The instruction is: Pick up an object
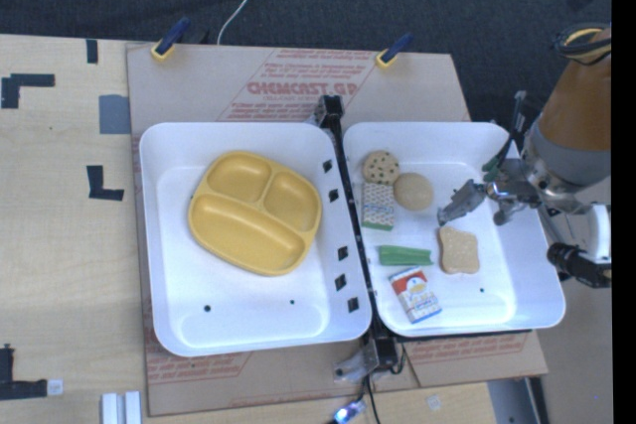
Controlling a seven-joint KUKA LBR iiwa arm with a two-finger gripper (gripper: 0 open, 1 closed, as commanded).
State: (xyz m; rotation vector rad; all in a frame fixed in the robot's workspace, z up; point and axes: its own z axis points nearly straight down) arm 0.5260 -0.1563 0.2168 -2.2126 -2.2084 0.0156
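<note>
The right bin holds several small items. A chocolate-chip cookie and a tan round bun lie near its left wall, with a pale patterned packet just below the cookie. A green pod, a slice of toast and a red-and-white carton lie toward the front. My gripper hovers above the right bin, just up and right of the toast and right of the bun. It is open, with nothing between its fingers.
A yellow divided plate sits in the left bin. Black clips line the wall between the two bins. The grey arm with its orange band comes in over the right bin's right rim.
</note>
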